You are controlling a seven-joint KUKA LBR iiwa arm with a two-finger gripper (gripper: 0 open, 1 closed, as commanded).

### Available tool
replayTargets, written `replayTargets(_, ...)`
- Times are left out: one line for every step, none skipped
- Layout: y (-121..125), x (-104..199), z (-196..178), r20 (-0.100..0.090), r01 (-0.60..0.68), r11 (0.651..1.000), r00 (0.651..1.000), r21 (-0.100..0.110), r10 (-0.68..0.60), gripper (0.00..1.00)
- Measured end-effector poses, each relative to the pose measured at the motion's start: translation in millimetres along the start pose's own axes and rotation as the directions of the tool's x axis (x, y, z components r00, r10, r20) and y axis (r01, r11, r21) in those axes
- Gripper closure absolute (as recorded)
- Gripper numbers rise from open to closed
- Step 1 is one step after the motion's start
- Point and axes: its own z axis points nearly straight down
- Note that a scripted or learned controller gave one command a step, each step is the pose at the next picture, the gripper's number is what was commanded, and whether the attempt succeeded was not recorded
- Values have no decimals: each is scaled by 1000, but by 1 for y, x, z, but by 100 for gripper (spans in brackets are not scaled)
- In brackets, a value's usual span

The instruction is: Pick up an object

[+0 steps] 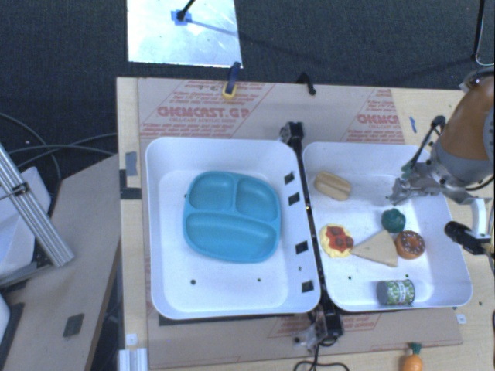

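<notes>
Toy foods are lying in the right bin (441,288): a hot dog bun (332,185), a small pizza (336,240), a bread wedge (377,249), a can (396,291), a green ball (393,220) and a donut (409,243). A blue divided plate (231,216) is sitting in the left bin (166,284). The tool (399,192) is hanging just above the green ball, grasping nothing; its fingers' spread cannot be told.

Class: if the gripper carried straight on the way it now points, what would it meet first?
Probably the dark green ball, just below the gripper in the right bin; depth is unclear, so it might reach the bin floor beside it.
</notes>
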Motion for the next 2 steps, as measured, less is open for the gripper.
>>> replayTargets(1,0,-11,1,1,1000,1000,-3,-1,100)
replayTargets(-22,30,-53,-3,3,1000,1000,5,-3,100)
